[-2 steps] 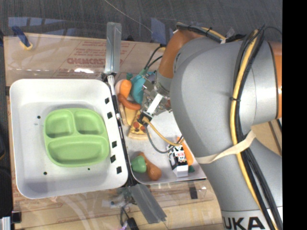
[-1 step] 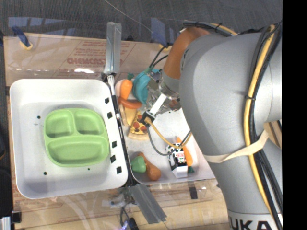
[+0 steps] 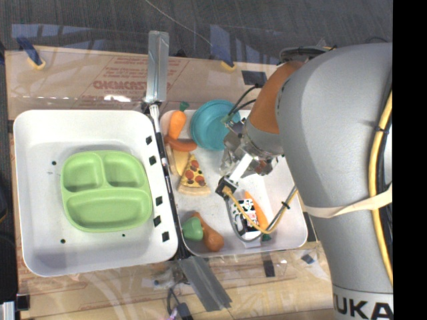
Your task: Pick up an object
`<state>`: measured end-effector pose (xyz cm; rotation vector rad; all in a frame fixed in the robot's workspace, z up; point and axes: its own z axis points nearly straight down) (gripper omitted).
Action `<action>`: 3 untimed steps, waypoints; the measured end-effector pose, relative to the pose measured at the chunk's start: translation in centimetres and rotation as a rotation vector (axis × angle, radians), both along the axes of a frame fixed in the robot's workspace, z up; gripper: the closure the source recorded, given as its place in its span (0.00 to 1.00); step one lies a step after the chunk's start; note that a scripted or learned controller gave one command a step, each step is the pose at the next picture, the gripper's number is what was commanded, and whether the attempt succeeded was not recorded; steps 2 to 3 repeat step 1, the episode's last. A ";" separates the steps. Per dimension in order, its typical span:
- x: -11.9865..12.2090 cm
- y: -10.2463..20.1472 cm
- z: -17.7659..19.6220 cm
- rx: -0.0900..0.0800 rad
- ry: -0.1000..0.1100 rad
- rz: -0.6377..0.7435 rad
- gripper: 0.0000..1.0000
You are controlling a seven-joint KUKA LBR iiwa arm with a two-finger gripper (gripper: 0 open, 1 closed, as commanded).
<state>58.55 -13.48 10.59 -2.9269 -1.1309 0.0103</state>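
Observation:
The right bin (image 3: 293, 229) holds several toy items. A teal bowl (image 3: 211, 125) lies at the back, with an orange carrot (image 3: 175, 125) to its left. A pizza slice (image 3: 193, 176) rests near the left wall. At the front lie a green pepper (image 3: 193, 229) and a brown piece (image 3: 213, 241). A black-and-white cow-patterned toy (image 3: 247, 217) sits front right beside a small orange piece (image 3: 262, 219). My gripper (image 3: 235, 159) hangs low over the bin's middle, between the bowl and the cow toy. No item shows between its fingers.
The left bin (image 3: 30, 145) bears a green divided plate (image 3: 105, 191). A divider with black clips (image 3: 160, 179) separates the two bins. The grey arm covers the right bin's right side. A yellow-orange piece (image 3: 178, 157) lies by the pizza slice.

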 end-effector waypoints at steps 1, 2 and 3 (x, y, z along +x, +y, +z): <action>-2.2 2.5 7.5 0.000 -0.006 -0.360 1.00; -2.2 2.5 7.5 0.000 -0.006 -0.360 1.00; -2.2 2.5 7.5 0.000 -0.006 -0.360 1.00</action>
